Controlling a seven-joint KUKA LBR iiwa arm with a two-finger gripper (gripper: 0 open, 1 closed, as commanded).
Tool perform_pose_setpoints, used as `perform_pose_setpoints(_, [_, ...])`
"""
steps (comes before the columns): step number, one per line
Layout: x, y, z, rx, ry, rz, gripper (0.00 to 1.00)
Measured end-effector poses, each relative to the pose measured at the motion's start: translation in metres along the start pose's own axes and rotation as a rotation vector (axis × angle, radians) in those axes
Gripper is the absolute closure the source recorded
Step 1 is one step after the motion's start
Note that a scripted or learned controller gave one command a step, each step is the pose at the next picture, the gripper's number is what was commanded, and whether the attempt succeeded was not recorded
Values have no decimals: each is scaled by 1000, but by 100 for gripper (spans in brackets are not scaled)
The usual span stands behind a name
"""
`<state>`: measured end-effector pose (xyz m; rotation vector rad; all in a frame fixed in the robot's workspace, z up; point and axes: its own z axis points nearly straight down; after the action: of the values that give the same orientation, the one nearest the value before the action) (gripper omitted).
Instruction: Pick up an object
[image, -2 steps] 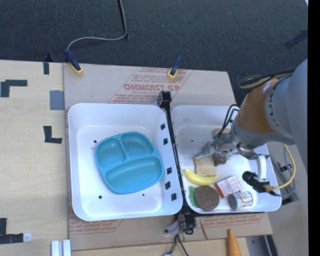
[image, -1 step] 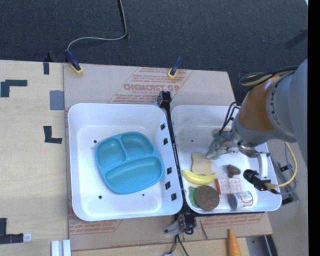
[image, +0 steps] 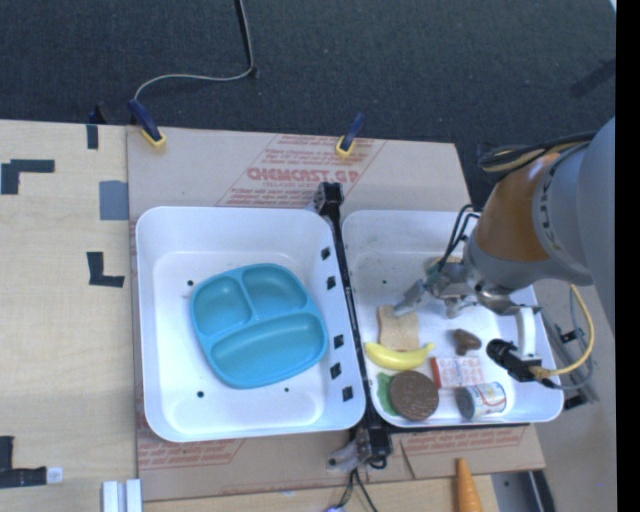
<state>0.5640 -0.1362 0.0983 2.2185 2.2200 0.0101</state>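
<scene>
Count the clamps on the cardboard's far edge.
2. One clamp, yellow with a blue handle, sits at the cardboard's far left corner; the other clamp sits near the middle of that edge, above the gap between the bins.

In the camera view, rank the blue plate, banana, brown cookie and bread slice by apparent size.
1. blue plate, by far
2. banana
3. brown cookie and bread slice: they look alike, so unranked.

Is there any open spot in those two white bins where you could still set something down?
Yes. The right bin's far half, beyond the tool, is bare floor. In the left bin, bare strips ring the blue plate, widest along the near wall. It is crowded in the right bin's near half: toast, banana, brown disc, carton and can sit close together.
</scene>
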Motion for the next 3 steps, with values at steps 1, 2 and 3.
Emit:
perform_pose_setpoints(1, [-72,-45,3,5,-4,2,0])
perform_pose_setpoints(2, [16,5,10,-3,-2,-1,0])
perform_pose_setpoints(3, [36,60,11,-2,-4,0,0])
